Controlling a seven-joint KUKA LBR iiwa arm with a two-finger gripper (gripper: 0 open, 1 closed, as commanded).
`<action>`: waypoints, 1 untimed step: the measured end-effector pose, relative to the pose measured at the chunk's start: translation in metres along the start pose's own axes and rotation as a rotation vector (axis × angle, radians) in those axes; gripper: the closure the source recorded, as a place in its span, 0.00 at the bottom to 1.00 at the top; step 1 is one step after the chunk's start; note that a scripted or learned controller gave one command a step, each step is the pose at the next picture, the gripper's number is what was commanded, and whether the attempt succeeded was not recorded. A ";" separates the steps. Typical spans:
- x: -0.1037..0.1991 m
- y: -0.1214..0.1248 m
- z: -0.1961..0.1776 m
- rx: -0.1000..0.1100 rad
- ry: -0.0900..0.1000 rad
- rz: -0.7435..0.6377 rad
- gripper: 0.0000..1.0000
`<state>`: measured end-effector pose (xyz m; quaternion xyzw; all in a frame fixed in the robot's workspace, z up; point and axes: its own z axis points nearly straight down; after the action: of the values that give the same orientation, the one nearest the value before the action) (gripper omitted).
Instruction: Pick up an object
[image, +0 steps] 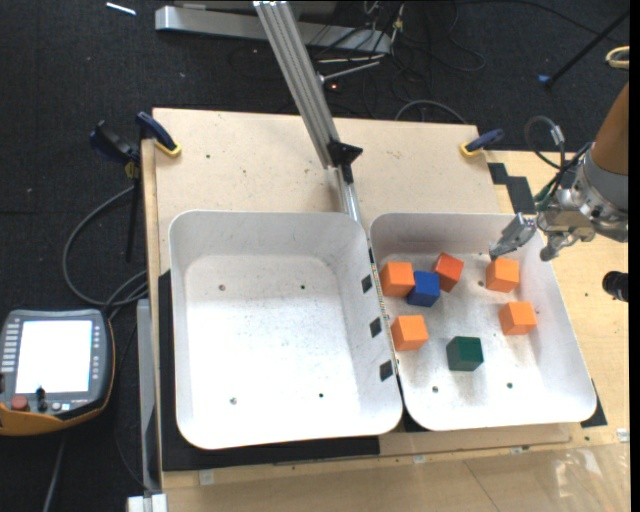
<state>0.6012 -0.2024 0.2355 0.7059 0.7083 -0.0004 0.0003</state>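
The right bin holds several orange cubes, a blue cube and a dark green cube. My gripper hangs over the bin's upper right corner, open, with nothing between its fingers. One orange cube lies just below its left fingertip, apart from it. Another orange cube sits further toward the front. Two more orange cubes flank the blue one, and a further orange cube rests near the bin's left wall.
The left bin stands beside the right one. A slanted metal rail runs down to the divide between the bins. Clamps hold the board's back corners. A teach pendant lies off the bench at the left.
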 end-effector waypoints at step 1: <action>0.057 0.039 -0.028 -0.006 0.002 -0.005 0.00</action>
<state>0.6403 -0.1448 0.2632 0.7040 0.7102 0.0024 0.0020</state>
